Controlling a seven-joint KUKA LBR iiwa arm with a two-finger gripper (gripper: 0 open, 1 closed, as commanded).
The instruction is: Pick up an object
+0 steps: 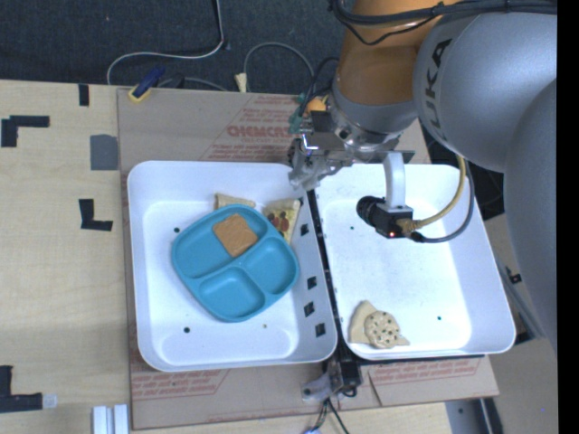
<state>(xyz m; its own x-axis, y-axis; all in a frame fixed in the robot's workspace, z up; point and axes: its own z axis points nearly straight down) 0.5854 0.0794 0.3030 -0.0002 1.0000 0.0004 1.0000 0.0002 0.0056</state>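
Cookie (378,325) sits at right bin's (443,278) front-left corner; your end effector (306,168), grip width unclear, could snag the bins' shared rim (318,269).

The grey arm (507,70) fills the upper right of the frame and bends toward the top centre, where its orange band (398,7) sits above the grey wrist (366,116). Below and left of the wrist, the claw (308,163) points down and leftward, just above the frame's centre.
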